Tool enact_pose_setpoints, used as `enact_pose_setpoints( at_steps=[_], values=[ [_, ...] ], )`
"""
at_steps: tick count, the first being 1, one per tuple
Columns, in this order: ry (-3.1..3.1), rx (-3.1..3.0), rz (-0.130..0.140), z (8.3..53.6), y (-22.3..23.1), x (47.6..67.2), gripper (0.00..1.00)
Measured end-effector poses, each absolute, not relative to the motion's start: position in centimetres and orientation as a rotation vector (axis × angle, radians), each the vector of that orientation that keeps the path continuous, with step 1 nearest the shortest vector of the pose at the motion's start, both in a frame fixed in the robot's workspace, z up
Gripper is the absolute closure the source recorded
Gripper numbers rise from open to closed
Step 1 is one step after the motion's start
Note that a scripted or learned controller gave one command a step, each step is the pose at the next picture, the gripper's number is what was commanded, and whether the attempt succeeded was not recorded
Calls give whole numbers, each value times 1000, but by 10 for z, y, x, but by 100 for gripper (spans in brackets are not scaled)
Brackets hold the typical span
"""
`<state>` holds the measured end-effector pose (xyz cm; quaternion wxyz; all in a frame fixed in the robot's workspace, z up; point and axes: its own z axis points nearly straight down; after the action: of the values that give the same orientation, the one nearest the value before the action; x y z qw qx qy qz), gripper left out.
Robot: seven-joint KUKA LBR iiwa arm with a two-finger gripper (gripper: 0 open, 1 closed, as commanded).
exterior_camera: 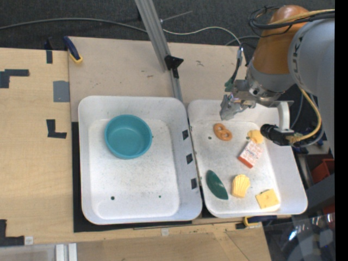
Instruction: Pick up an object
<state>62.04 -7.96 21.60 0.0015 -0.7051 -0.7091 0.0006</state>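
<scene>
My gripper (229, 111) hangs over the far left corner of the right bin (288, 197), above and just up-right of the pretzel (222, 131). From this slanted view I cannot tell how wide my fingers stand; the grey hardware at the wrist blurs together, and I see nothing held between them.

Right bin contents: the brown pretzel lies nearest my gripper, apart from it. To its right sits a small yellow piece (255, 136), touching the top of a red and white carton (250, 154) that lies tilted. Nearer the front edge lie a dark green leaf-shaped item (216, 184), a yellow ridged shell-like item (241, 185) just beside it, and a yellow cheese wedge (267, 198) at the front right.

Left bin (92, 200): a teal bowl (128, 136) stands upright in its far half.

Both bins sit side by side on a black mat on the light wooden counter (32, 173). Black tape marks (54, 128) and a grey patch show on the counter's left. A blue and yellow clamp (73, 50) grips the far edge. A slanted metal post (155, 31) rises behind the bins. Dark carpet with a trailing cable (54, 20) lies beyond.
</scene>
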Motion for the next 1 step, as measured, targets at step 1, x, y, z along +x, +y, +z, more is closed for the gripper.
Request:
enact_pose_setpoints(
  at_steps=[1],
  values=[
    [-2228, -2211, 0, 214, -20, 623, 100]
  ],
)
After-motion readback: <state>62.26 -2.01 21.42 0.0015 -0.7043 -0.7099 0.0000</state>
